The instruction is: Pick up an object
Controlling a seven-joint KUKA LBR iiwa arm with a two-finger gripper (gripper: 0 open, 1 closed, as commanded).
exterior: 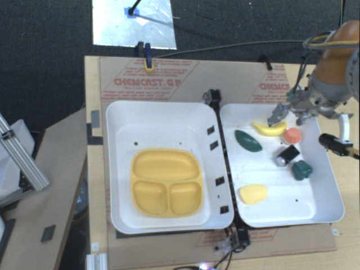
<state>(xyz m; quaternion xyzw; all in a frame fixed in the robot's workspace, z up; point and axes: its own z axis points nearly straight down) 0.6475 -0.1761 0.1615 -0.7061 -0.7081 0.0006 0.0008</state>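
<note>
The right bin (315, 207) holds a yellow banana (269, 129), a dark green oval piece (247, 140), an orange-pink round piece (292, 135), a black and silver cylinder (287, 154), a teal block (302, 170) and a pale yellow lump (252, 194). My gripper (289, 115) hangs over the far side of that bin, just above the banana and the orange piece. Its two fingers stand apart, with nothing between them.
A yellow divided tray (166, 181) lies in the left bin (124, 151). A black clamp bar (221, 151) runs between the bins. The arm's orange band (337, 61) sits at the right edge. A blue clip (148, 55) stands on the bench's far side.
</note>
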